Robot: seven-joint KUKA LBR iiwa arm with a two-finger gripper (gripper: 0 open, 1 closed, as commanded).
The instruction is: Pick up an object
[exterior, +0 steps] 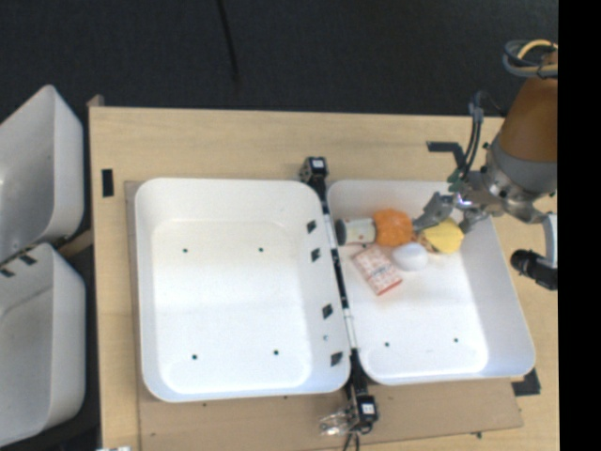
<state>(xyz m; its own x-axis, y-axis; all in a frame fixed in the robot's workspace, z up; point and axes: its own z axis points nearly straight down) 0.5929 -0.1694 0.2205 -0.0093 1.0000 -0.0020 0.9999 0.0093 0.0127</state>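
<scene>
Sitting on the wooden tabletop (113,280), the left bin (160,365) adjoins the right bin (470,355). In the right bin's upper part, a small grey item (355,231) touches an orange ball (392,225); a pink patterned packet (377,271) lies below, beside a white egg-like object (410,256). A yellow object (445,239) sits just under the hand (445,211); whether its fingers are spread or closed cannot be told.
</scene>
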